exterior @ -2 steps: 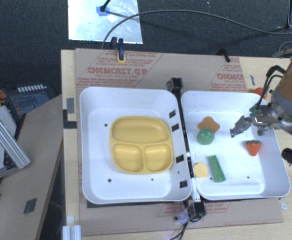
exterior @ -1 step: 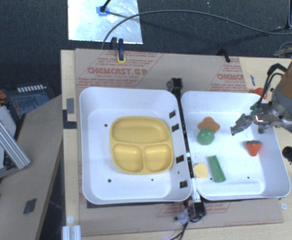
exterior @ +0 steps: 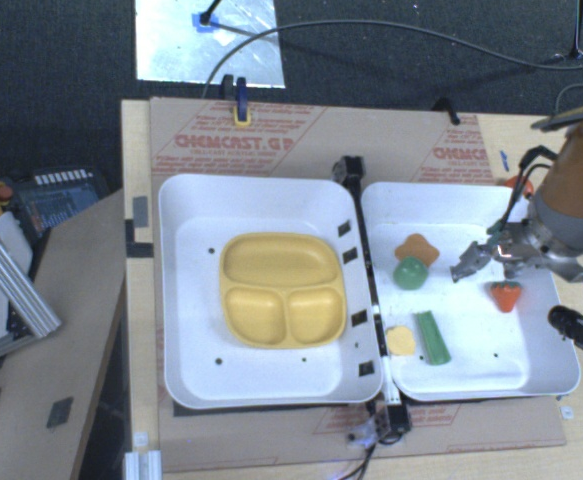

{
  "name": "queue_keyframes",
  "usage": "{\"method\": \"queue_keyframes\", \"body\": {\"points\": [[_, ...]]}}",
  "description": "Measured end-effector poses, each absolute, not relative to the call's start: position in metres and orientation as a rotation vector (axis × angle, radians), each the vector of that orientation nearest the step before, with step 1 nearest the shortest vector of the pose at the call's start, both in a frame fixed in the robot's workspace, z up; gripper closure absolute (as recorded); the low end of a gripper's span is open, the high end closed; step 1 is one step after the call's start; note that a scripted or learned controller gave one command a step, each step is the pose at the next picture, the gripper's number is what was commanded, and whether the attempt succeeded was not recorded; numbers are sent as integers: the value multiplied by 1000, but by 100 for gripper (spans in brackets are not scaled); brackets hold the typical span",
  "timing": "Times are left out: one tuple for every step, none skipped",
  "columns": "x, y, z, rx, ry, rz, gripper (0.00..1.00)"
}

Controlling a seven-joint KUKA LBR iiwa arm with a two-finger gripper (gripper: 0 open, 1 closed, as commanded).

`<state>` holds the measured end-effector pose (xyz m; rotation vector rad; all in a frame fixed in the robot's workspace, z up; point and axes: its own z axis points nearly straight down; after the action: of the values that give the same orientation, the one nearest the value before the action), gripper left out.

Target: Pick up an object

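Observation:
The right bin (exterior: pixel 471 378) holds several small toys: an orange piece (exterior: pixel 418 247), a green ball (exterior: pixel 409 273), a green block (exterior: pixel 432 337), a pale yellow disc (exterior: pixel 401 341) and a red-orange piece with a green top (exterior: pixel 506 295). My gripper (exterior: pixel 474 260) hangs over the right bin's middle, pointing left, to the right of the green ball and just left of and above the red-orange piece. Its fingers look spread, with nothing between them.
The left bin (exterior: pixel 186 368) holds a yellow divided tray (exterior: pixel 279 289). A black divider with clips (exterior: pixel 361 288) runs between the bins. A black cable (exterior: pixel 371 30) crosses the floor behind the bench, and the arm body (exterior: pixel 581 193) fills the right edge.

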<state>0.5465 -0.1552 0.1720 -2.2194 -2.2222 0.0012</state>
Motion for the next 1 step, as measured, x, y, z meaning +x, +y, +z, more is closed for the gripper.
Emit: {"method": "queue_keyframes", "body": {"points": [[550, -154, 110, -2219, -2222, 1, 0]]}}
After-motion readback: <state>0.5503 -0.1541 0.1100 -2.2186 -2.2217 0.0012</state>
